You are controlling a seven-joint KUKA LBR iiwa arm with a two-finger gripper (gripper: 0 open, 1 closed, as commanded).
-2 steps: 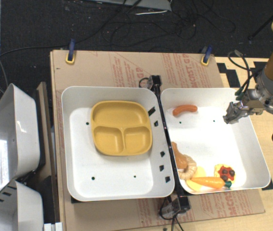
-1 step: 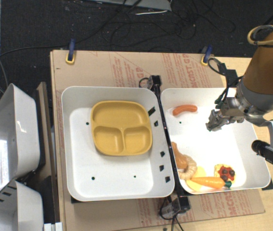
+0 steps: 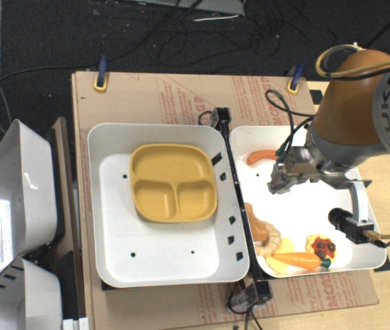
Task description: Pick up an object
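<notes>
The claw [image 3: 280,183] is hanging over the right bin [image 3: 360,192], near its back edge; I cannot tell its state. An orange sausage [image 3: 260,157] is lying just behind it. A carrot [image 3: 298,259] is lying along the front edge.

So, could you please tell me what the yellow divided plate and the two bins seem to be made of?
The yellow divided plate looks like moulded plastic with a matte to satin finish: uniform colour, soft rounded rims, only faint sheen. The left bin and right bin look like smooth white plastic, perhaps thin formed sheet, judging by their rounded corners and even, slightly glossy surface; coated metal can't be ruled out.
</notes>
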